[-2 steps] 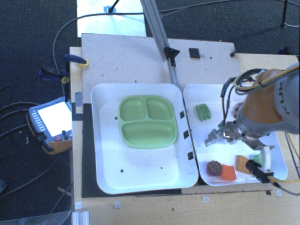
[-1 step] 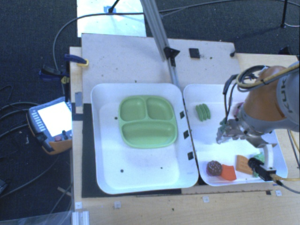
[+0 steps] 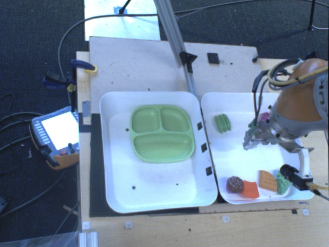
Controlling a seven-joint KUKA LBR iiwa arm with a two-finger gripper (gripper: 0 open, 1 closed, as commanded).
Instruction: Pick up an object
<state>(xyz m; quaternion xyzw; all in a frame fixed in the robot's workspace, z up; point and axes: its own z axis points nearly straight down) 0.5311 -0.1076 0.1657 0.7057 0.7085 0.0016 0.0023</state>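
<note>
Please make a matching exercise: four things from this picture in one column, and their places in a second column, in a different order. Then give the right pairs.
Things:
1. green divided plate
2. green pea pod
3. dark round piece
4. hand

Places:
A. right bin, upper left part
B. left bin
C. right bin, bottom edge, beside an orange piece
D. over the right bin's middle

Pairs: 1-B, 2-A, 3-C, 4-D

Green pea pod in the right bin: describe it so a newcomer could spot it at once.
Find the right bin, the one without the green plate. The pea pod lies alone in its upper left part. It is small, green and ridged, set apart from the toy food clustered along the bin's lower edge.
</note>
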